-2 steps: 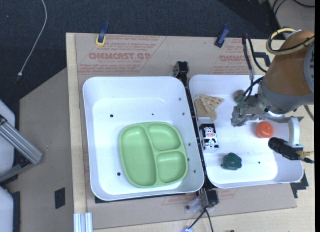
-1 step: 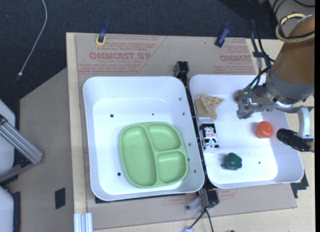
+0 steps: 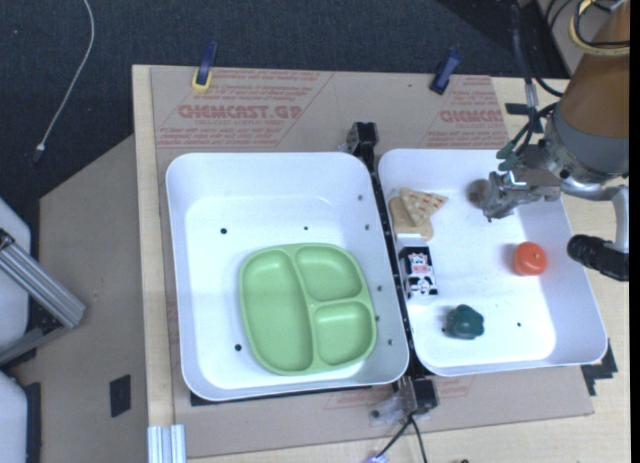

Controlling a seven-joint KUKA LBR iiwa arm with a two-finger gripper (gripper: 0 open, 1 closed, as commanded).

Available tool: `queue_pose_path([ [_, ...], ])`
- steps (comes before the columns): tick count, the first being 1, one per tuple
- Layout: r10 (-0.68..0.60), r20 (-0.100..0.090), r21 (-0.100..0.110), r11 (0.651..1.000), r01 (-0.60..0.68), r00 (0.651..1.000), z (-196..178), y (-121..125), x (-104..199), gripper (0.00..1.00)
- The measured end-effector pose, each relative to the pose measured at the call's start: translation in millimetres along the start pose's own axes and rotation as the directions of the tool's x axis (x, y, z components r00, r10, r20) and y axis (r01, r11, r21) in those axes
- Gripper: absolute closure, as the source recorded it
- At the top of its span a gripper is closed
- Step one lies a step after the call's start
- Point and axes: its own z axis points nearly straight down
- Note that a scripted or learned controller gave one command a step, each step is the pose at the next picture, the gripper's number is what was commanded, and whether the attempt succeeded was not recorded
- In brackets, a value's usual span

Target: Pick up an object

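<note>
While the gripper (image 3: 497, 194) hovers above the right bin (image 3: 560, 346), jaws' state unreadable, the orange ball (image 3: 530, 259) lies just below it; approach step: next, descend onto target.

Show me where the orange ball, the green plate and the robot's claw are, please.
orange ball (image 3: 530, 259): camera view, middle of the ball.
green plate (image 3: 306, 307): camera view, where its dividers meet.
gripper (image 3: 497, 201): camera view, between its fingertips.

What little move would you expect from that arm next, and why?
Probably a short drop straight down, or a slide toward the tan sandwich piece: the end effector hovers over bare floor of the right bin, with that piece closest to it.
</note>
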Motion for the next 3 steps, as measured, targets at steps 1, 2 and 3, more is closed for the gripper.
queue_pose_path([
  [1, -0.004, -0.003, 0.005, 1.0, 0.004, 1.0, -3.4, -1.2, 49.7, 1.0],
  [2, -0.003, -0.003, 0.011, 1.0, 0.003, 1.0, 15.2, -4.6, 100.3, 1.0],
  [3, -0.004, -0.003, 0.009, 1.0, 0.004, 1.0, 22.0, -2.6, 161.1, 1.0],
])
